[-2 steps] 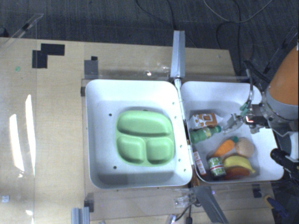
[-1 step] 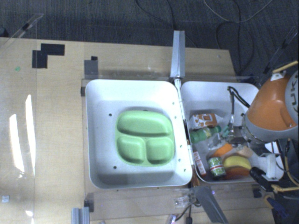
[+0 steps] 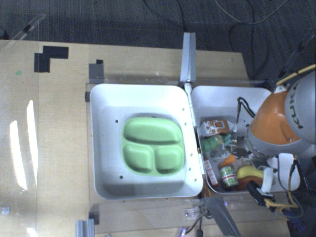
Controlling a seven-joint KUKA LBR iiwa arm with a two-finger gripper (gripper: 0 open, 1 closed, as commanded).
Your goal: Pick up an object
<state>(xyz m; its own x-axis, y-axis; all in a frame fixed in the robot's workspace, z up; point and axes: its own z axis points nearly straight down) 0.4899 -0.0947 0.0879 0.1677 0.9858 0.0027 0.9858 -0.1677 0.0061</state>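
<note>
The right bin (image 3: 217, 95) holds a heap of small items. Among them are a brown and white snack packet (image 3: 216, 127), a green item (image 3: 212, 143), an orange piece (image 3: 228, 160), a small green-labelled can (image 3: 228, 177) and a yellow banana (image 3: 250, 172). The arm's orange band (image 3: 272, 122) hangs over the bin's right half. My gripper (image 3: 237, 146) is dark and reaches down into the heap, just right of the green item and above the orange piece. The wrist and the clutter hide its tips.
The left bin (image 3: 106, 132) holds a green divided tray (image 3: 153, 144) in its middle. A metal post (image 3: 188, 58) stands at the back between the bins. Black cables (image 3: 244, 107) trail by the arm. Bare wooden bench (image 3: 44, 147) lies to the left.
</note>
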